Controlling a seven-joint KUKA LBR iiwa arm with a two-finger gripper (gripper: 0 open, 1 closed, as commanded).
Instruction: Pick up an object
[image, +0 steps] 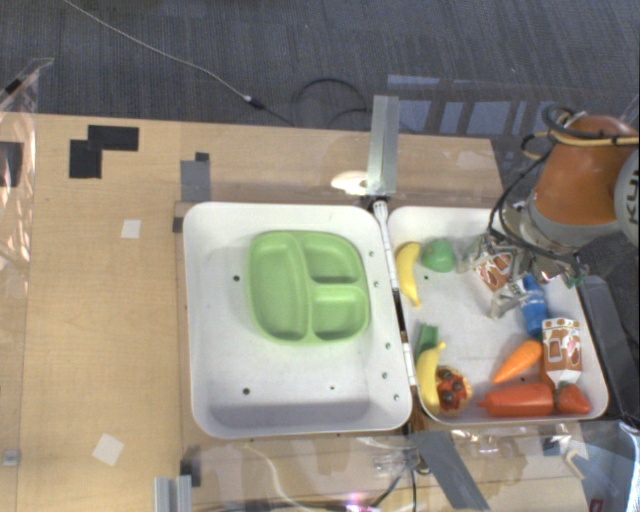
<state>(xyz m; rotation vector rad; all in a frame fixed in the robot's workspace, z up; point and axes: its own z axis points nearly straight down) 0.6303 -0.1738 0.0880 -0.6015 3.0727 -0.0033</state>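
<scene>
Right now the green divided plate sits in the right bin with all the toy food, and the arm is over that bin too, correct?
Not quite. The camera view shows the green divided plate in the left bin. The toy food, such as the carrot, lies in the right bin, with the arm above it.

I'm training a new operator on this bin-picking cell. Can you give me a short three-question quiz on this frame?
1. True or false: the green divided plate lies in the left bin.
2. How many toy bananas are in the right bin?
3. Which item lies closest to the gripper? A) blue bottle B) toy carrot C) lower banana

Key: 1 true. 2 two, the upper banana by the divider and the lower one near the front corner. 3 A.
</scene>
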